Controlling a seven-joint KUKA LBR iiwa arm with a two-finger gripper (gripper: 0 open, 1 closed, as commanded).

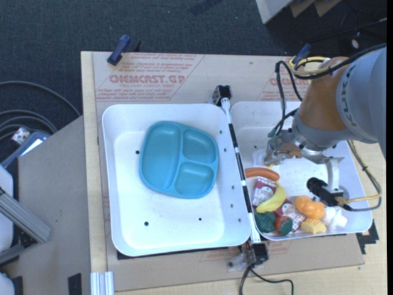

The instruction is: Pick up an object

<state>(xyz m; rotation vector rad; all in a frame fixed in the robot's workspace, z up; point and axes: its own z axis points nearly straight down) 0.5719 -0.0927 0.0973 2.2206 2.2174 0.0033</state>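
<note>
Divided plate (179,160) in left bin (123,226), toy food pile (285,208) in right bin's (258,112) near end

Even, fairly bright light falls from overhead, and the left white bin (123,189) reads almost overexposed, with little surface detail. Inside it, the blue plate (179,160) shows soft highlights and casts only a faint shadow. The dark carpet (49,35) beyond the bin stays dim. The frame is slightly soft and grainy throughout.

Two white bins (123,183) sit side by side: the left holds one blue divided plate (179,159); the right holds a cluster of toy foods (285,209), including one banana (272,200).
</note>
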